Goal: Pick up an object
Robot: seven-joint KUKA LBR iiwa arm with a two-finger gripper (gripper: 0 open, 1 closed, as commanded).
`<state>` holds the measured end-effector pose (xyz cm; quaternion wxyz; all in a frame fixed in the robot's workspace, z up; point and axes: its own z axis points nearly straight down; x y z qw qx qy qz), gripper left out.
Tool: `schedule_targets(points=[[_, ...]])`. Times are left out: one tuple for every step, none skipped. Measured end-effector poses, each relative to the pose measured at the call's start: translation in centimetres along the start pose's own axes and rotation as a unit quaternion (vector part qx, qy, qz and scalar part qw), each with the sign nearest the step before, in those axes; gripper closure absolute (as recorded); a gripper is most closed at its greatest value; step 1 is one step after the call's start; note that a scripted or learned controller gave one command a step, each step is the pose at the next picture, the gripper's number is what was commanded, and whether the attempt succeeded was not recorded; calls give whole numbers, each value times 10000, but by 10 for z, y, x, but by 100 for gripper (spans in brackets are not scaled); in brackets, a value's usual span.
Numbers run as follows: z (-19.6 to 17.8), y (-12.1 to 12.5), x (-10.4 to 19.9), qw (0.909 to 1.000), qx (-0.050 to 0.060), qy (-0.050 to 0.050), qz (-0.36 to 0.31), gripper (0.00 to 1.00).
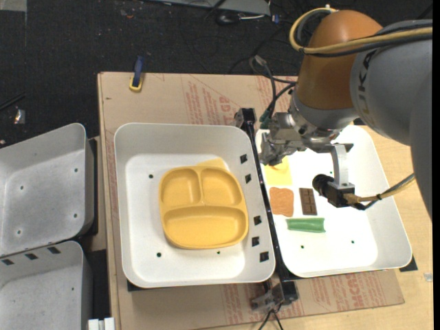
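The gripper (278, 150) hung over the right bin (357, 253) near the yellow piece (278, 176), its grip impossible to tell, and perhaps risked nudging flat items rather than lifting one.

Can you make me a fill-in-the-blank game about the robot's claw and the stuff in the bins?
1. The divided tray in the left bin is colored ____.
2. The long green piece lies in the ____ bin.
3. The claw hangs over the right bin's ____ edge.
4. The small brown block lies just right of the ____ piece.

Missing words: yellow; right; left; orange
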<state>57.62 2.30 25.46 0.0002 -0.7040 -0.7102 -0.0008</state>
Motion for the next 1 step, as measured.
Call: schedule_targets(points=[[-3,2,57,10000,-2,1,-2,100]])
